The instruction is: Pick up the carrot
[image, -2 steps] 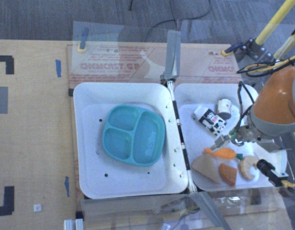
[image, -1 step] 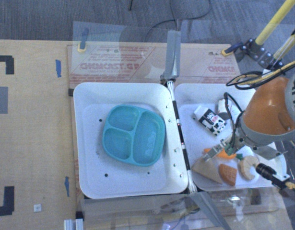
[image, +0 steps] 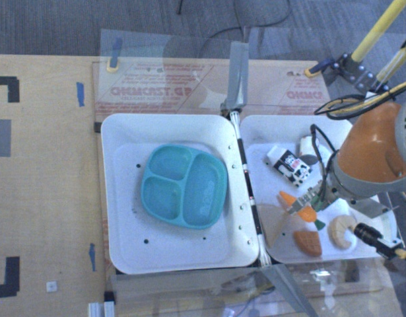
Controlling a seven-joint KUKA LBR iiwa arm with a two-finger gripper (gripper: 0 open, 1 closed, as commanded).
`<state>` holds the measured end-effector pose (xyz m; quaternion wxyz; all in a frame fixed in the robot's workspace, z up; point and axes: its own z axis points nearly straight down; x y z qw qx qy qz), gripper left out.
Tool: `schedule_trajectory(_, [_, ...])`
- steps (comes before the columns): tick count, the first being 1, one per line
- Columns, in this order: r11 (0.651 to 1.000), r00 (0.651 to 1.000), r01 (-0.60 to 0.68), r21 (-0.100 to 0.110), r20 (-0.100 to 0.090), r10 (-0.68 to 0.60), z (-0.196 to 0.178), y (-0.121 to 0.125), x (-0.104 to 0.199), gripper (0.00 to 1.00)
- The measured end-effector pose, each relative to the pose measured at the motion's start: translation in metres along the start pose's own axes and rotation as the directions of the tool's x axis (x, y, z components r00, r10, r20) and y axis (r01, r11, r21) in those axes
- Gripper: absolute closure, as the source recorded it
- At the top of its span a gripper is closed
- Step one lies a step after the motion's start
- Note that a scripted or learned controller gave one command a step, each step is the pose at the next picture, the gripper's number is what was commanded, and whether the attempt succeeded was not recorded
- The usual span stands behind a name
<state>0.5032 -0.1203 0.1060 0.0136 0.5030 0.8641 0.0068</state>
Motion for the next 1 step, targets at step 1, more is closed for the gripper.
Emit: schedule_trajectory(1, [0.994, 0.994, -0.105, 0.025, -0.013, 0.105, -0.0979, 0.0601, 0.0466, 1.0])
